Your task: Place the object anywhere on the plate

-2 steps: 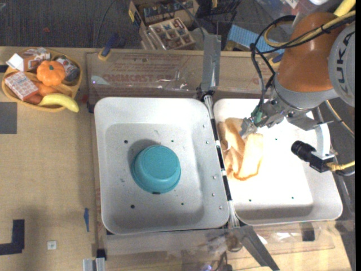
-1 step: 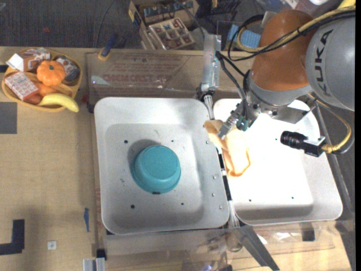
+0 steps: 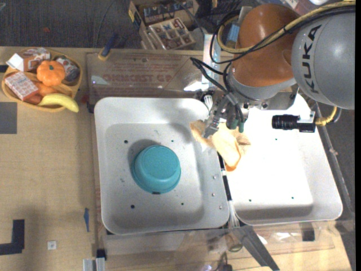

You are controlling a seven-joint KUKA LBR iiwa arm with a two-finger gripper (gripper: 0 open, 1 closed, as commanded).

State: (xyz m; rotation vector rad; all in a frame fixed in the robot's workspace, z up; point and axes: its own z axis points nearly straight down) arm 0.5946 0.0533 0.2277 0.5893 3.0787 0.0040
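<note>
In the camera view, one floppy pale-yellow sandwich-like toy with an orange edge [image 3: 228,147] lay across the seam between the two shallow white bins [image 3: 107,151], right of centre. The grey pincer [image 3: 224,120] appeared clamped on its upper end. One round teal plate [image 3: 157,169] sat upturned in the left bin, well apart from the toy.

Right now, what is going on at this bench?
The KUKA arm reaches in from the right, its gripper low over the divide between the two white bins. A floppy yellow-tan object hangs right under the gripper, draped across the shared rims; whether it is actually gripped is unclear. The teal plate sits in the left bin with nothing on it, so the placement is not yet done.
</note>
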